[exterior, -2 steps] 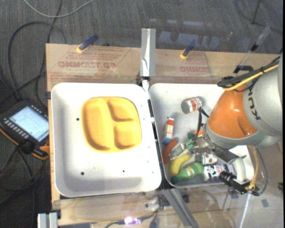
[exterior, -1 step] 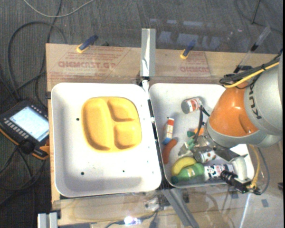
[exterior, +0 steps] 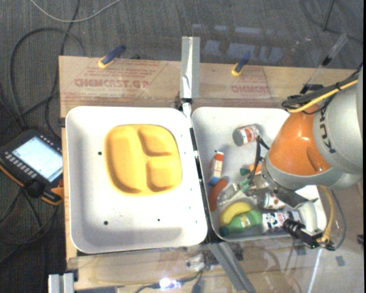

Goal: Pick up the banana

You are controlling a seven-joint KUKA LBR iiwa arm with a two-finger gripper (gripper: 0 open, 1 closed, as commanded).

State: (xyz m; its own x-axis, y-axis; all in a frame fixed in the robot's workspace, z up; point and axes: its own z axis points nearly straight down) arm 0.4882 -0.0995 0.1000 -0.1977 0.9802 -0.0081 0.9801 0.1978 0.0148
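Banana (exterior: 235,210): yellow, curved, lying in right bin (exterior: 202,157) beside green item (exterior: 244,221).
Claw (exterior: 247,185): hovering above; opening indiscernible.

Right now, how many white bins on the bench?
2. The left bin holds a yellow divided tray. The right bin holds the banana and clutter, with the arm covering part of it.
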